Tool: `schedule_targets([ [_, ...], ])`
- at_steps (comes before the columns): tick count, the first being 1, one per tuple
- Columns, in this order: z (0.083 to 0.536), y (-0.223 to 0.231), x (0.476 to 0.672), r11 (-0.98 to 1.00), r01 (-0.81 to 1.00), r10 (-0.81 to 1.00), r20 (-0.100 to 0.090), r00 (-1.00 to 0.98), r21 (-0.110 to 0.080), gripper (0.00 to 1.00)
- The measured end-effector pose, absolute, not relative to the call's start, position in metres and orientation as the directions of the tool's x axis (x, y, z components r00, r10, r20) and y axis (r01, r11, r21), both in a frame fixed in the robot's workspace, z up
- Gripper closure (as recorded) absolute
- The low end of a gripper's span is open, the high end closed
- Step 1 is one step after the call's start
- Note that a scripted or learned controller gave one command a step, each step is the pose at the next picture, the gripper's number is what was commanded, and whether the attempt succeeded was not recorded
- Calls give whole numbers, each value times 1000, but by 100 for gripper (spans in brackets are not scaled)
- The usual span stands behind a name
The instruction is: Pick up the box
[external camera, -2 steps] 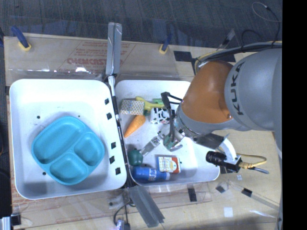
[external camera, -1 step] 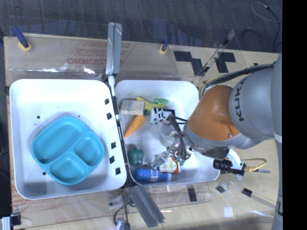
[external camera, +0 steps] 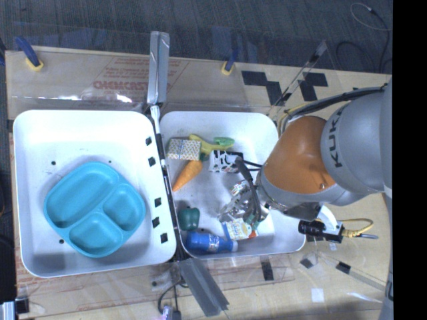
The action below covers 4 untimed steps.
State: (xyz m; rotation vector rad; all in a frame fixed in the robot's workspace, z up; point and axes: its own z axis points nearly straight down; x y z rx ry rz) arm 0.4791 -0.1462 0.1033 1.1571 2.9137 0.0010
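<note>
Camera view: gripper [external camera: 241,209] just above the box [external camera: 238,230], opening unclear.

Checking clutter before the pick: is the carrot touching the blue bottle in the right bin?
Apart. The camera view shows the carrot lying higher in the right bin, with bare white floor and a dark green item between it and the blue bottle.

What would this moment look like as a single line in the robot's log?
task: pick up box | pincer: low in right white bin | small white-and-orange box: on bin floor beside blue bottle | status: not lifted
</note>
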Motion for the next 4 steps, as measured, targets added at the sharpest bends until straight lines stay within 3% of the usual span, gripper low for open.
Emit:
schedule_targets([
  [1, 192, -65, 477, 802, 598, 598, 0, -802, 0, 100],
  [2, 192, 16, 477, 715, 699, 699, 0, -715, 0, 100],
  [3, 150, 111, 475, 350, 937, 937, 2, -350, -5, 100],
  [4, 159, 111, 474, 355, 935, 935, 3, -355, -10, 100],
])
